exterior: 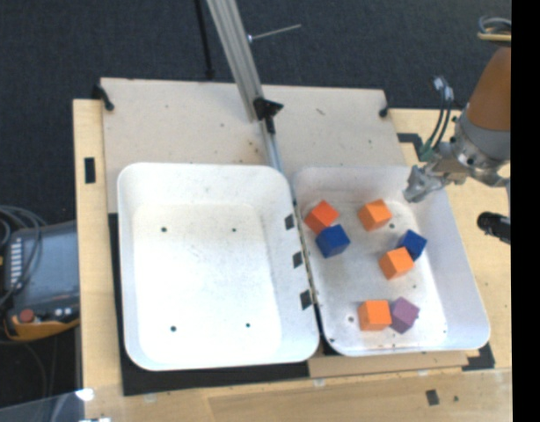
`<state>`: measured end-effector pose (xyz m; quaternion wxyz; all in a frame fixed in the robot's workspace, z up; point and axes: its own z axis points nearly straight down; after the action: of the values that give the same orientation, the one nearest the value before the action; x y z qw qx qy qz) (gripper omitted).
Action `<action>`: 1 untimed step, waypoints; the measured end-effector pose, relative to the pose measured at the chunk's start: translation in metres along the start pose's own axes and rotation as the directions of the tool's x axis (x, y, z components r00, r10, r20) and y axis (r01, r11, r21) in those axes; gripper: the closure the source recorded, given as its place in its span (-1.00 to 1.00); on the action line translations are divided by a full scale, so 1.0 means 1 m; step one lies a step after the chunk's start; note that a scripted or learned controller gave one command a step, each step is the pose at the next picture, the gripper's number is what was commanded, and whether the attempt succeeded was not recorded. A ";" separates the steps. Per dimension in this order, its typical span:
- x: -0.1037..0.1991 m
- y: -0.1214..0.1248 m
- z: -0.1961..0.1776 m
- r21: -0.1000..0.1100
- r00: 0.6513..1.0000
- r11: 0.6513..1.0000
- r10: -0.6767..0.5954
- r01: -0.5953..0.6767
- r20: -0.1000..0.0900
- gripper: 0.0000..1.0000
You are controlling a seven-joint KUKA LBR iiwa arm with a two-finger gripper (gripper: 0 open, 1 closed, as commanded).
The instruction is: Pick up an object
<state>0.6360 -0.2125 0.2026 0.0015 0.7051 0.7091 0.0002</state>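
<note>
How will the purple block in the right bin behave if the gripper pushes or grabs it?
The purple block looks like a small rigid cube with flat faces, so it should slide, not roll. It touches an orange block, so a push would likely shift both. It sits near the right bin wall, so finger room may be tight.

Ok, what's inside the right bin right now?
The right bin holds seven blocks: four orange, two blue, one purple. The gripper covers its far corner.

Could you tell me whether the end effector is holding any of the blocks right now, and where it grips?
Nothing is held: the end effector hovers above the right bin's far corner.
</note>
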 end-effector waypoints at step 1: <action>0.052 -0.023 -0.011 0.001 1.000 1.000 0.000 0.000 -0.002 1.00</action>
<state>0.6131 -0.1611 0.2134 0.0002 0.7051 0.7091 0.0005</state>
